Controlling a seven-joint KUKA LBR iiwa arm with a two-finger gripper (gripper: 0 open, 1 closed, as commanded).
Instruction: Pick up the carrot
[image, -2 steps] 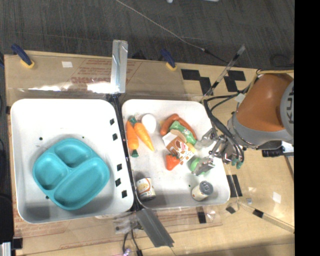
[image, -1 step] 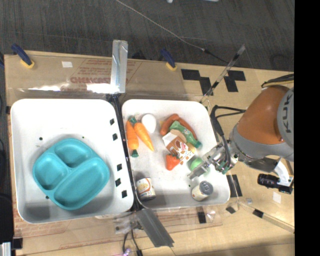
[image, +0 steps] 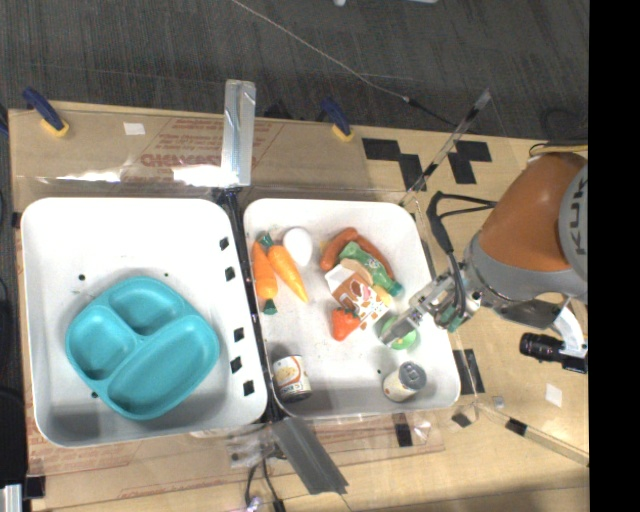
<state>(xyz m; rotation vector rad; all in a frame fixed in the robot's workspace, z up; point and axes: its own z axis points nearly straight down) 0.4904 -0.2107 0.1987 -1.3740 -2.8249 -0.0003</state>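
1. Carrots (image: 278, 268) are lying at the left edge of the right bin (image: 430, 240), next to a white egg (image: 297, 243).
2. Tool (image: 405, 325) is low over the bin's right side, by a green thing (image: 404, 340); can't tell if it's apart or together.
3. Teal plate (image: 140, 345) sits in the left bin (image: 45, 300).

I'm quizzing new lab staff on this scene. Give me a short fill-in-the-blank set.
1. The teal plate lies in the ___ bin.
2. The carrots lie by the right bin's ___ wall.
3. The white egg lies just ___ of the carrots.
4. The gripper is over the ___ bin.

Missing words: left; left; right; right
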